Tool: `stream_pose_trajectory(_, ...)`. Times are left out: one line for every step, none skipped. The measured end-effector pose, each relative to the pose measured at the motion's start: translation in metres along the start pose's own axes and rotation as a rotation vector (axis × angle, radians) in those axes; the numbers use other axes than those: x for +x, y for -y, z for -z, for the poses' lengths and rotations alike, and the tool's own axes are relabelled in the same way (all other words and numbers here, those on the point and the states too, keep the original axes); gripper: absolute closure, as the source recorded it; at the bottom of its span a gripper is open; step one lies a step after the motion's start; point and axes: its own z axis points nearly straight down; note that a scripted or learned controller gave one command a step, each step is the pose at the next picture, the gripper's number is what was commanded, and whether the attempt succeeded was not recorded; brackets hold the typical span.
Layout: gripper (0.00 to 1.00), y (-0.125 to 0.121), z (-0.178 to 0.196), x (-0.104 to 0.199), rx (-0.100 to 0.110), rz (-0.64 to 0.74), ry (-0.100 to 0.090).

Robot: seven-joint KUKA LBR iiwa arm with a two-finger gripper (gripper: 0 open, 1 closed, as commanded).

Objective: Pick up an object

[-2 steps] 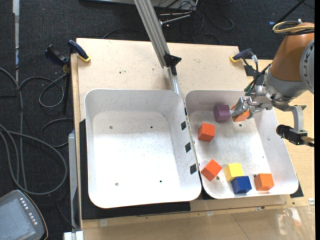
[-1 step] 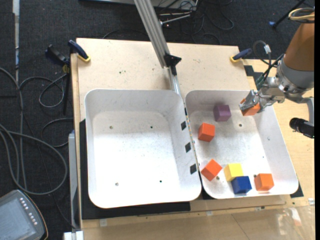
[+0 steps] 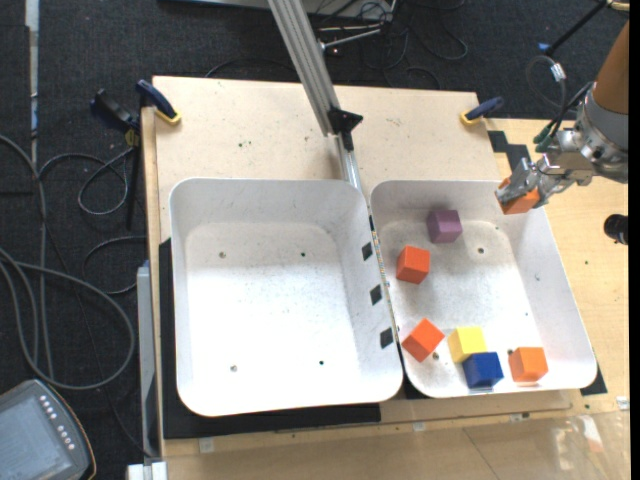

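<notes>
A: Start at the fingers. What are they doing?

B: The gripper (image 3: 522,194) is closed on an orange block (image 3: 518,203); the block sits between the fingers, showing just below them. It hangs over the far right rim of the right bin (image 3: 560,278), not resting on the bin floor.

A: And the arm behind it?

B: The grey wrist comes in from the right edge, with the orange band (image 3: 618,63) above it at the top right corner. A loop of cable runs beside the wrist.

A: What lies in the bin under it?

B: A purple cube (image 3: 444,224) near the far side, well apart from the gripper. An orange cube (image 3: 412,264) sits just in front of it and to the left. Along the near edge are four more: an orange cube (image 3: 422,338) tilted on a corner, a yellow cube (image 3: 465,342) just beside it, a blue cube (image 3: 482,369) touching the yellow one's near side, and another orange cube (image 3: 527,363) near the blue one.

A: The left bin?

B: The left bin (image 3: 190,298) shows bare white floor with small dark specks. Both bins sit side by side on the pale wooden bench (image 3: 250,118), touching along the middle, where a metal pole (image 3: 305,53) slants down from the top. Two clamps with yellow tips grip the bench's far corners
</notes>
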Motion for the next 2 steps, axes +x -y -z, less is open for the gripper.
stream_pose_trajectory(1.0,0.011,0.005,0.055,0.007,0.005,-0.004)
stream_pose_trajectory(1.0,0.028,0.004,0.111,0.008,0.006,-0.005)
